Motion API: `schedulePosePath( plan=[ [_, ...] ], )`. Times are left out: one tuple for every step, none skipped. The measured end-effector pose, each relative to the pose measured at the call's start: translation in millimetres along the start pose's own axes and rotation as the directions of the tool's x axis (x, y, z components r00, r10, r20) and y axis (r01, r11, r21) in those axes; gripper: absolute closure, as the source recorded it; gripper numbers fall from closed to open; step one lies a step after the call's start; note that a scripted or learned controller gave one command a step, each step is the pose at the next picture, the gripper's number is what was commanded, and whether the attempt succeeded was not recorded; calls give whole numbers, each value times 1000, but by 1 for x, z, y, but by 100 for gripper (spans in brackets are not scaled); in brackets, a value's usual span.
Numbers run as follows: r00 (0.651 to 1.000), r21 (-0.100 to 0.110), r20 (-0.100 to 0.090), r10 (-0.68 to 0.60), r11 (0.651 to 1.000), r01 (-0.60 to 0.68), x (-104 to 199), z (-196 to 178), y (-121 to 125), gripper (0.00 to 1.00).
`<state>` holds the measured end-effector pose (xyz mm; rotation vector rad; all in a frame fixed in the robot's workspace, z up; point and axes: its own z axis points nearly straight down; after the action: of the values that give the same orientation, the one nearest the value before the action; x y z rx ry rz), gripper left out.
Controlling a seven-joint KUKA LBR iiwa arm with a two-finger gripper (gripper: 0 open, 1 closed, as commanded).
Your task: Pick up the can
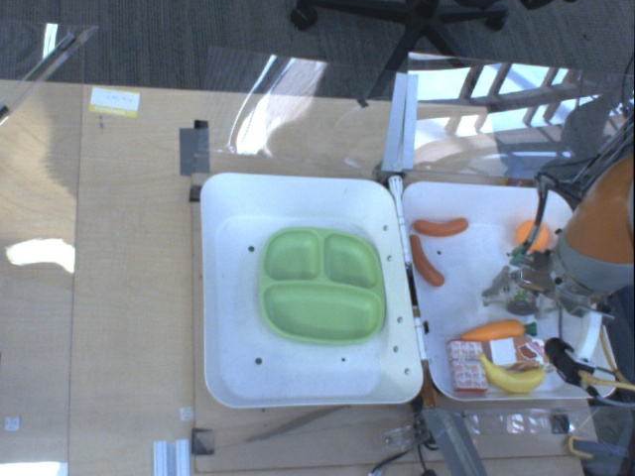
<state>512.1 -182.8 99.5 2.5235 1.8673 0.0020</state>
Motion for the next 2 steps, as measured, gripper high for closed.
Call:
schedulePosePath(
  plan=[
    [1000, -4, -1, -4, 1000, 4, 2, -10, 2, 100],
    [996, -5, -1, -94, 996, 94, 54, -141, -14, 100]
  ],
)
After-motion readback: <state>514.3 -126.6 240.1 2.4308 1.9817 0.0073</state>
